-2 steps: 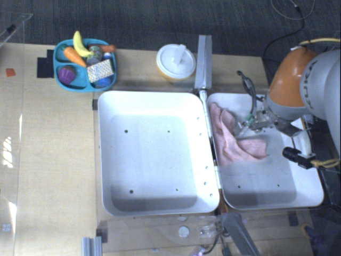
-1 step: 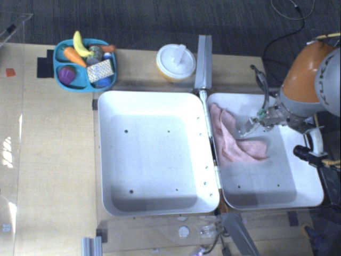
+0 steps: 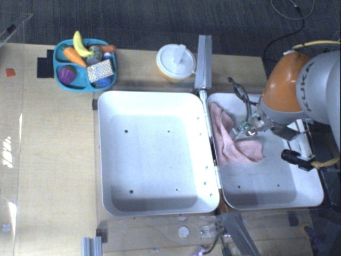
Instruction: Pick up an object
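Cloth: You had a pink cloth (image 3: 230,137) lying crumpled in the right bin (image 3: 277,193). It sat in the left half of that bin, close to the wall shared with the left bin (image 3: 149,153).

Claw: Your gripper (image 3: 249,129) was down low in the right bin, right at the cloth's right edge. It looked to be touching the cloth there, or just about.

Claw state: You could not tell if the claw was pinching or let go. Its tip was too small and messy to read, and no cloth showed clearly caught in it.

Which way the cloth lay from the claw: The cloth lay to the claw's left in the picture, and a little below it. The arm (image 3: 298,89) came in from the right, so most of the cloth was on the far side of the claw.

Cloth's long way: The cloth ran long from the top of the bin down toward the middle, along the shared wall. Its top end was thin and its bottom end spread out fat toward the right.

Next move, as a guess: A pinch on the near right edge looked like the easy way, since that edge was closest to the claw.

Other things: A blue tray (image 3: 59,63) of toy food and a white lidded cup (image 3: 176,61) sat well apart, behind the left bin.
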Available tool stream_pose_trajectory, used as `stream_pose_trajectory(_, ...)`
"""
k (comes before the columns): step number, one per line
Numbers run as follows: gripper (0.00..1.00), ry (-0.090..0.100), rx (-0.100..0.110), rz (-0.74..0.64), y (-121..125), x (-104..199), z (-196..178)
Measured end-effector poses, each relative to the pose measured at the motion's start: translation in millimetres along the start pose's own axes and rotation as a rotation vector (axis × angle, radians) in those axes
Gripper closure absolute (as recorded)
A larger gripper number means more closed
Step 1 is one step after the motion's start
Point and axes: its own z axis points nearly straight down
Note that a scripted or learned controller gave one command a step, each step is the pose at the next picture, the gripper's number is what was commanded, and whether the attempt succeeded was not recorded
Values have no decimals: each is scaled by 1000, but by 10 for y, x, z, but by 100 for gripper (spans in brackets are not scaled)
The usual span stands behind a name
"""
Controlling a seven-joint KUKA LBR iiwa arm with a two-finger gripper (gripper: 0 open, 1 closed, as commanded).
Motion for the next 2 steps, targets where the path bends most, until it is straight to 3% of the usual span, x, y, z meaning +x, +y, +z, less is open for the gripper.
stream_pose_trajectory(1,100,-2,-8,-3,39,5,-128)
stream_pose_trajectory(2,100,-6,-16,-5,71,2,-254)
